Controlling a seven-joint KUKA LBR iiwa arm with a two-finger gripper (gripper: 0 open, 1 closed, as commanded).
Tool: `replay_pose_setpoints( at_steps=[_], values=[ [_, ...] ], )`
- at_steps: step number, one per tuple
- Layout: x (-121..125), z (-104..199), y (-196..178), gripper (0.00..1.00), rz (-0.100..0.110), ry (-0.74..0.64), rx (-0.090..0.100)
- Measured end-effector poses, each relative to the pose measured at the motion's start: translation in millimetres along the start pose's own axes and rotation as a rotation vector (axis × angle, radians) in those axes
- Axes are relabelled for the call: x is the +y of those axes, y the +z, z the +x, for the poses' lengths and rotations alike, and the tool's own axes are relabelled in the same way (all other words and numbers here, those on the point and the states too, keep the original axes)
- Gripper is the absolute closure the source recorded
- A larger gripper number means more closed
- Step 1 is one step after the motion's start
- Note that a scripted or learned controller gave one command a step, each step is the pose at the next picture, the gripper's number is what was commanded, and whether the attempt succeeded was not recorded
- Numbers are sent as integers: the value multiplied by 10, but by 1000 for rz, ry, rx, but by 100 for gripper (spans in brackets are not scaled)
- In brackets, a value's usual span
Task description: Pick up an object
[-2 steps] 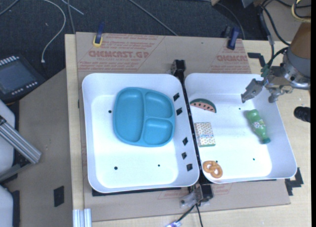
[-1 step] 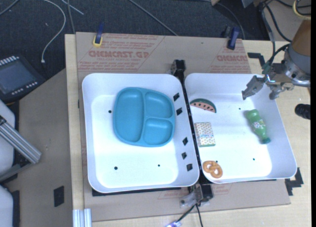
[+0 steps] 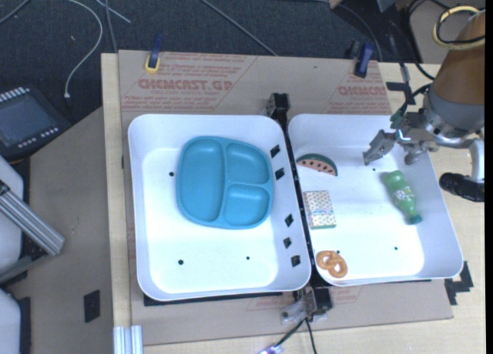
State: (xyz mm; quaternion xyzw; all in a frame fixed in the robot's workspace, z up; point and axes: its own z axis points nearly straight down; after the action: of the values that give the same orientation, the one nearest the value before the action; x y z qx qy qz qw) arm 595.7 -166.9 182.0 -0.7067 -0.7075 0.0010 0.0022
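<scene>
Reaching in from the right of the camera view, the arm carries its tool above the far part of the right bin. The two fingers are spread apart, and nothing sits between them.

Contents of the right bin:
- A green bottle lies on its side just below the tool, slanted, with its cap end towards the near right. It is apart from the fingers.
- A watermelon slice lies near the bin's left wall, towards the far side.
- A small patterned packet lies flat below the slice, close to the same wall.
- A pretzel rests at the near left corner, near the rim.

Contents of the left bin:
- A blue divided plate with three compartments lies flat, in the far half of the bin.

Both bins stand side by side on the worktop, which is covered by a printed cardboard sheet. A black divider strip with clips runs between the bins. Two blue clamps hold the far edge of the sheet.
</scene>
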Motion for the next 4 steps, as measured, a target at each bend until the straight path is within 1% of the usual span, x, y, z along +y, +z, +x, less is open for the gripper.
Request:
replay_pose_setpoints(
  at_steps=[1, 2, 3, 4],
  values=[
    [-20, 2, 636, 0, 2, 1, 1],
    [-21, 10, 988, 0, 0, 1, 0],
    [-8, 7, 855, 100, -5, 1, -1],
    [26, -7, 205, 100, -12, 0, -4]
  ],
)
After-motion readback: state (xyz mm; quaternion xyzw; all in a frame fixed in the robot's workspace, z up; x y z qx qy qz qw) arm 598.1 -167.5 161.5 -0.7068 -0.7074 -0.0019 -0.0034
